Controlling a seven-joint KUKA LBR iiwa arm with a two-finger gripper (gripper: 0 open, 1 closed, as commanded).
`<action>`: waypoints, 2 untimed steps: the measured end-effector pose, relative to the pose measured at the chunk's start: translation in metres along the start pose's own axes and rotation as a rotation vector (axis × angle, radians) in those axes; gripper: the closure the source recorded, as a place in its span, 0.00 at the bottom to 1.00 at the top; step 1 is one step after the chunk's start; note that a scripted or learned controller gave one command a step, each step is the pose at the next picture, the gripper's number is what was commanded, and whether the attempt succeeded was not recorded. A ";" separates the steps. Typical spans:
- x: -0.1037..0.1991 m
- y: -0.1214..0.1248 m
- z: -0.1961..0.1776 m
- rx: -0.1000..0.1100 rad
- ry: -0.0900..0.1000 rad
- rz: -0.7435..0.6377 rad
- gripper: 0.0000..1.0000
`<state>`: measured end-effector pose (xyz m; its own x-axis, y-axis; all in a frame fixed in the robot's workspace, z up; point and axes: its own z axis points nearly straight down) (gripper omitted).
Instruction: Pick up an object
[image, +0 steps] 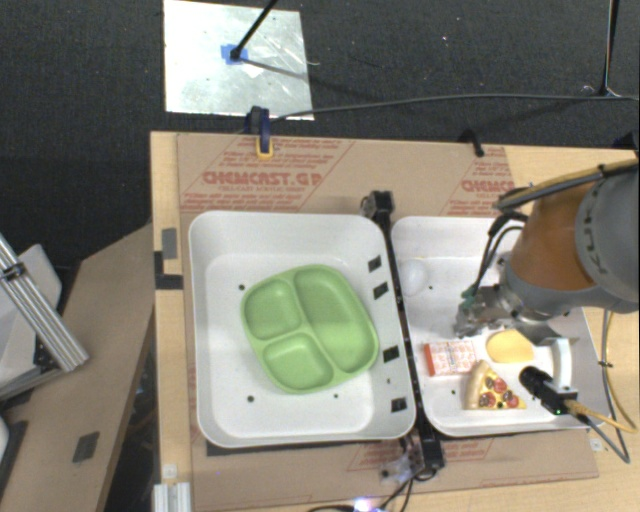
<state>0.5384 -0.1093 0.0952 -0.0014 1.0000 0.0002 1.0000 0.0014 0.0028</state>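
My gripper (468, 320) reaches down into the right bin (440, 240), near its middle. Just below it lies a small red and white box (450, 357). A yellow rounded piece (511, 347) sits to the right of the box, close beside the gripper. Toward the bin's front, a toy pizza slice (490, 388) rests. A pale white object (413, 273) lies at the bin's left wall, hard to make out. Nothing is seen held.
The left bin (215, 300) holds a green divided plate (308, 327). A black-clipped divider edge (392, 300) runs between the two bins. The arm's grey and orange body (560, 250) covers the right bin's right side.
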 end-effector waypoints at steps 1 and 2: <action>0.005 0.010 -0.049 -0.004 -0.001 -0.003 1.00; 0.007 0.007 -0.112 -0.006 -0.001 -0.003 1.00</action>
<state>0.5456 -0.1019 0.2071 -0.0048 1.0000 -0.0013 1.0000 0.0048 0.0083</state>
